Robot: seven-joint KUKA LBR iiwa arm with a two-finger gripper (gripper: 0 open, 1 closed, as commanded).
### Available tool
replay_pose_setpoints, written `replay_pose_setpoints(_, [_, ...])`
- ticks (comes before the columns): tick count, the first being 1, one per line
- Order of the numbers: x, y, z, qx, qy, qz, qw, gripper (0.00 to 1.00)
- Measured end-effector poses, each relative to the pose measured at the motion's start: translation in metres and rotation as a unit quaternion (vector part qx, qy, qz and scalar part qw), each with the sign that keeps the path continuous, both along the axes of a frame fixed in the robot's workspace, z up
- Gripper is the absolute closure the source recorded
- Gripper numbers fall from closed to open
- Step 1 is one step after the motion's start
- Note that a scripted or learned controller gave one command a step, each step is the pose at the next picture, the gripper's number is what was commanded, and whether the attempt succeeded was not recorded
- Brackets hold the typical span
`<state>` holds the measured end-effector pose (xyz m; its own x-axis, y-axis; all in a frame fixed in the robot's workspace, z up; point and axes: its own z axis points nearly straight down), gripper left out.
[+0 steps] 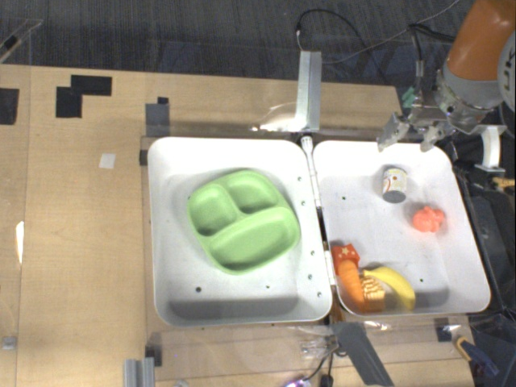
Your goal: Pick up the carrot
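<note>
Reaching in from the right, the arm point(482, 43) hangs over the right bin's point(451, 216) far edge, gripper point(409, 134) spread, holding nothing. Left bin point(165, 240) holds a green plate point(243, 220). Carrot point(349, 280) lies in the right bin's near corner, beside a banana point(395, 285).

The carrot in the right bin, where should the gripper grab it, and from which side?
Probably the carrot's middle, from straight above, fingers across its width. It lies flat in the right bin's near-left corner, with the bin wall on one side and a banana on the other.
</note>
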<state>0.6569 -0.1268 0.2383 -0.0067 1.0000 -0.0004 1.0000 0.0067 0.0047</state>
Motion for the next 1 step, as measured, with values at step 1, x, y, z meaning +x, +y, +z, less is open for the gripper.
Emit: replay_pose_setpoints(1, [-0.0401,-0.0638,0.1071,0.0002,-0.001,-0.192,0.9813,0.0])
